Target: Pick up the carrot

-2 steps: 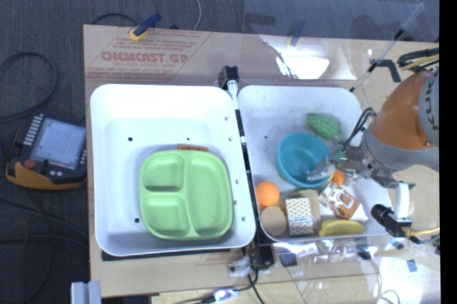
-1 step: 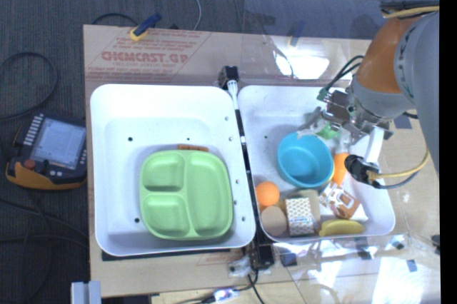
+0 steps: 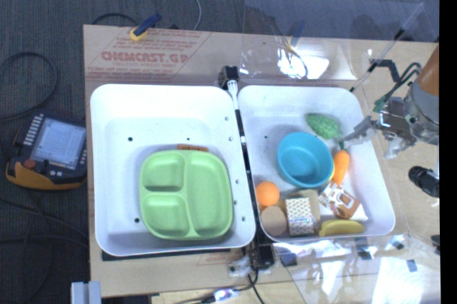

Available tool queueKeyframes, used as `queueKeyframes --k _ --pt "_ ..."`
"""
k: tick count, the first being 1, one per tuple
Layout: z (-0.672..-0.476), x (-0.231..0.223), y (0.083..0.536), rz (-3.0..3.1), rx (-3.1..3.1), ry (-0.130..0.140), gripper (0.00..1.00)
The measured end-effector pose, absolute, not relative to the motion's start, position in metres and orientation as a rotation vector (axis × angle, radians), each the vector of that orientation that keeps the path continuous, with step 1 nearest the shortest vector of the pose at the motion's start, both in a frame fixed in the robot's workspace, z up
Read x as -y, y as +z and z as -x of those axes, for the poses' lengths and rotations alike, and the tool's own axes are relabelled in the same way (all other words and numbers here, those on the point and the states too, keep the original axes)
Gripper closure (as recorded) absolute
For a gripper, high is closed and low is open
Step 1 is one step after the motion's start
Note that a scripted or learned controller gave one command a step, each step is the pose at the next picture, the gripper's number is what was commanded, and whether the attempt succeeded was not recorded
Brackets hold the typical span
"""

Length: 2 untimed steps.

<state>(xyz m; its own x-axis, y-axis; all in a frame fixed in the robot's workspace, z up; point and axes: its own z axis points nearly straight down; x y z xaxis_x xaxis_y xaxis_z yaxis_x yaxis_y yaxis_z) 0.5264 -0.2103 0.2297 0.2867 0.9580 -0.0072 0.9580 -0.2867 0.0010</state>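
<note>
The carrot (image 3: 341, 166) is a short orange piece lying in the right bin (image 3: 371, 185), just right of the blue bowl (image 3: 305, 158). It points roughly front to back. My gripper (image 3: 373, 139) hovers over the bin's right wall, up and to the right of the carrot. It is open with nothing between its fingers. One grey finger (image 3: 355, 132) reaches left and ends close above the carrot's far end. The arm comes in from the right edge of the view.
Also in the right bin are a green leafy item (image 3: 323, 125), an orange ball (image 3: 267, 193), a brown round item (image 3: 272, 219), a tan block (image 3: 300, 215), a banana (image 3: 340, 228) and a small packet (image 3: 338, 201). The left bin (image 3: 114, 124) holds a green divided plate (image 3: 187, 194).
</note>
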Motion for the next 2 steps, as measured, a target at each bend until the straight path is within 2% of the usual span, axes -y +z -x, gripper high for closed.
queueKeyframes --k 1,2 --pt "-0.526 0.183 0.101 -2.277 -2.173 -0.006 1.00" --pt "-0.546 0.123 0.166 -2.378 -2.051 0.001 1.00"
